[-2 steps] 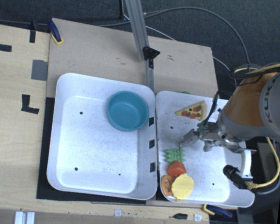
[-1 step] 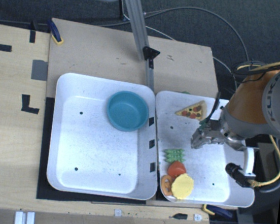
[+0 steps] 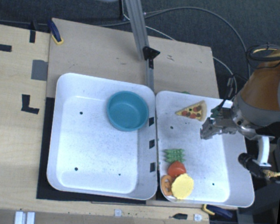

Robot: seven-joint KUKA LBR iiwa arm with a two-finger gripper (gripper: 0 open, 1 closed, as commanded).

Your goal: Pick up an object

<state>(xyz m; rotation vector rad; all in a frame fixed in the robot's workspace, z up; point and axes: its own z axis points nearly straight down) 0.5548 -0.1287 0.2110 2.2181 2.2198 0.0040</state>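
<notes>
Wooden surface (image 3: pixel 6 117), dark floor behind, carrying two shallow white bins side by side.

- Left bin (image 3: pixel 65 171): one blue bowl (image 3: pixel 127 111), upright, near the back wall.
- Right bin (image 3: pixel 221 191): pizza slice (image 3: pixel 192 110) at the back; green leafy piece (image 3: pixel 174 154), red tomato (image 3: pixel 177 168) and yellow round piece (image 3: pixel 183 186) clustered toward the front left corner, the yellow one touching an orange piece at the rim.
- Gripper (image 3: pixel 209 131): low over the right bin, just beside the pizza slice; cannot tell whether it is apart or together; nothing seen held.

Risk, as judged: the flat pizza slice may slide under contact or be missed; the nearby back wall could foul a descent.
</notes>
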